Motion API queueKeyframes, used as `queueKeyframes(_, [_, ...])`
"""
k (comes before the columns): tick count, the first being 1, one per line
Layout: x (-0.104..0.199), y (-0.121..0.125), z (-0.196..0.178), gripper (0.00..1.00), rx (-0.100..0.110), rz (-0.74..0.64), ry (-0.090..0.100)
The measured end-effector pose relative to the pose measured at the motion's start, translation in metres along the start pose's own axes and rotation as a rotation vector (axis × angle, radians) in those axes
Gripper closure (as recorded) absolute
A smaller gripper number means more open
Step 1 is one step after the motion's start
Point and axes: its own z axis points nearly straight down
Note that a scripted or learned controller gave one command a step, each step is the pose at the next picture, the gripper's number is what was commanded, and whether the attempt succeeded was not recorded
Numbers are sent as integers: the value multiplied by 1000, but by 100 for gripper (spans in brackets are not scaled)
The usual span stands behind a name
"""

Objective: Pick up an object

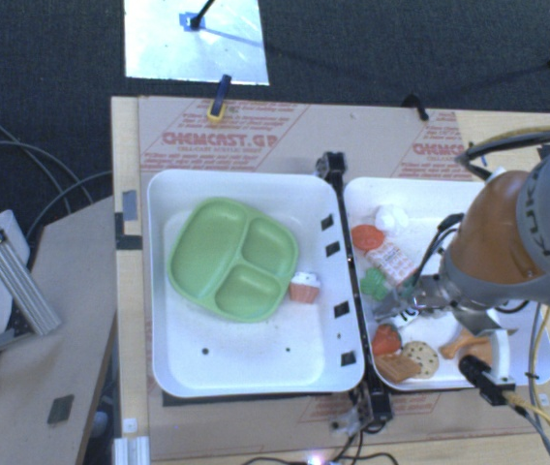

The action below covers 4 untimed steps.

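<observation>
The right bin (pixel 420 186) holds several toy foods: a white piece (pixel 391 218), an orange-red round piece (pixel 367 237), a pink wafer (pixel 390 258), a green piece (pixel 373 284), a red piece (pixel 386 339), a round cookie (pixel 421 358) and an orange piece (pixel 467 343). My gripper (pixel 394 305) is low over the left side of this bin, just below the green piece and above the red one. The arm's grey and orange body (pixel 507 245) covers the bin's right half. I see nothing held in the gripper.
The left bin (pixel 246 178) holds a green divided plate (pixel 231 257) with a small pink-and-white cupcake-like toy (pixel 304 288) at its right edge. A black divider (pixel 345 260) runs between the bins. Cables trail at the right.
</observation>
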Motion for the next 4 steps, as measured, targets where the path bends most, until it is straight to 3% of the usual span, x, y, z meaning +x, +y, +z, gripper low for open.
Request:
queueKeyframes(1, [-1,2,-10,100,-1,0,2])
queueKeyframes(2, [74,-8,-97,100,-1,-1,-4])
queueKeyframes(3, [124,64,-176,100,-5,-8,4])
queueKeyframes(4, [136,70,-179,100,6,-2,2])
